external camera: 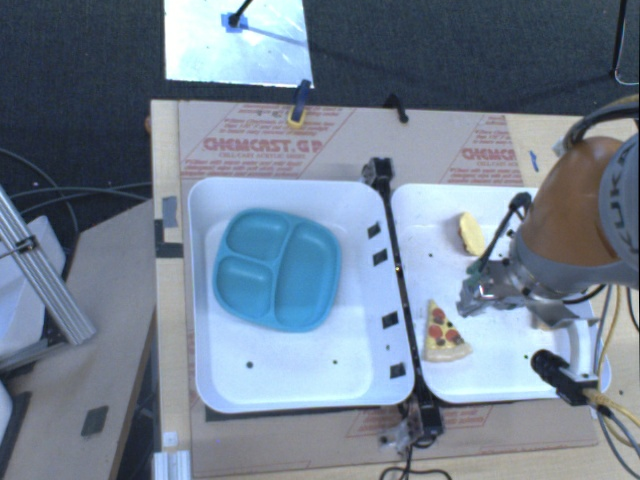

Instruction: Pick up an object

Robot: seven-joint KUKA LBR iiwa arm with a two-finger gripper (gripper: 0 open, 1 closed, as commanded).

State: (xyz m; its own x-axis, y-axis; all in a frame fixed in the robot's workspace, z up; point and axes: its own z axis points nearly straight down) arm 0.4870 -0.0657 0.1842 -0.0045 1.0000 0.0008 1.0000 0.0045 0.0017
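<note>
Just beside pizza slice (pixel 445 334) — gripper (pixel 473 298), upper right, jaw spread unclear

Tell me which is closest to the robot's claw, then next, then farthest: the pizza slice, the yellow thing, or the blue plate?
Measured from the gripper in the camera view:
1. Pizza slice, just below-left of it in the right bin.
2. Yellow thing, above it near that bin's top.
3. Blue plate, far away in the left bin.

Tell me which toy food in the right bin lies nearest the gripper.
The pizza slice, just below and left of the gripper. The yellow piece sits farther off, near the right bin's top edge.
</note>
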